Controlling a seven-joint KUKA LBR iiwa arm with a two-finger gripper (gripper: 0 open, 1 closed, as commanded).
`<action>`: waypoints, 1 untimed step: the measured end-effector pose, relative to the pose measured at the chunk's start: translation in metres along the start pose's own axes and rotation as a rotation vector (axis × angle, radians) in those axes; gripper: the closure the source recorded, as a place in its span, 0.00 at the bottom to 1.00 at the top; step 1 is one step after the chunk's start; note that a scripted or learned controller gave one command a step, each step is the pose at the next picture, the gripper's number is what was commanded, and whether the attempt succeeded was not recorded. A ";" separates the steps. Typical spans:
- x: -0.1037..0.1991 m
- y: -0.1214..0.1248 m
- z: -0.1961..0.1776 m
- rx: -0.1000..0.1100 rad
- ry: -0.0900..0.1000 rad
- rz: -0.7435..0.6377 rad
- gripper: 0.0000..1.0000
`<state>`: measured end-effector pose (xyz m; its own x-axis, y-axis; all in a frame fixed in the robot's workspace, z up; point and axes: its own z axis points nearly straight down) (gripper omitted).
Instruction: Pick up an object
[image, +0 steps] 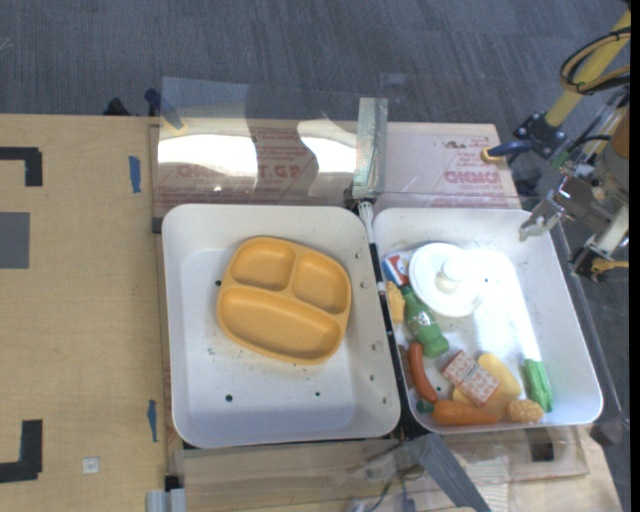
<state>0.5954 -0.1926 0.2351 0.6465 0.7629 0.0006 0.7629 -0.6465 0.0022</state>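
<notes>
Grey carpet lies behind your tabletop (70, 300), which carries two white bins side by side. Your left bin (190, 400) holds one orange divided plate (285, 297), lying flat near its middle. Your right bin (570, 330) holds one white lid (447, 278) at about 11 o'clock, one green bottle (424, 331) just beside it, one red sausage (420, 372), one carrot (468, 412), one checked wafer (470, 376), one yellow piece (499, 372) and one green pod (538, 384), all crowded touching along 6 o'clock. Your tool (545, 213) sits over the right bin's rim at 1 o'clock, apart from everything; whether it is open you cannot tell.
</notes>
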 end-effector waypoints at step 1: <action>-0.002 0.001 0.137 0.002 0.007 -0.180 0.00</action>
<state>0.5951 -0.1948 0.0979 0.4992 0.8664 0.0071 0.8665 -0.4993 0.0009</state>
